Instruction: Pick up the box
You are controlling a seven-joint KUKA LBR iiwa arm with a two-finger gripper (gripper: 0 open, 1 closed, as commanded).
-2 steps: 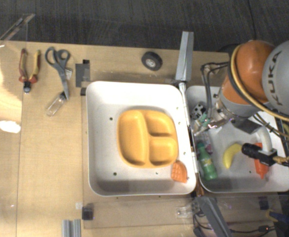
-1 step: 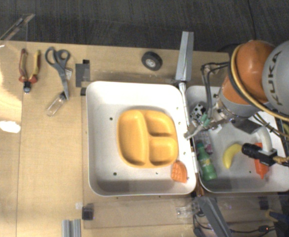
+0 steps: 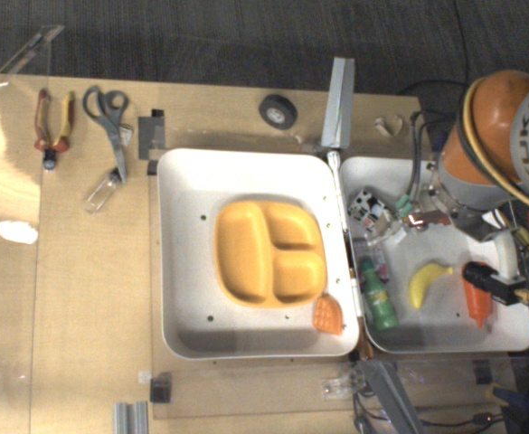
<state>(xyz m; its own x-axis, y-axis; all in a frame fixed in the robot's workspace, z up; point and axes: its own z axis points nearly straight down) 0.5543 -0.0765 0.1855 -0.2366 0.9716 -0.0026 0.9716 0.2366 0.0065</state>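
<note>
Overhead, the gripper [image 3: 400, 221] hovers in the right bin [image 3: 517, 337].
Beside it: a patterned box [image 3: 365, 204]; finger state unclear.

arm [image 3: 508, 134] cut off at right edge

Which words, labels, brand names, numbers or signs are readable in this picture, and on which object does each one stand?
No text can be read in this view.
Small box in the right bin: black-and-white pattern, too small to read.
Green bottle: its label is blurred.
Tape roll on the bench, scissors, pliers: no legible marking.
</note>
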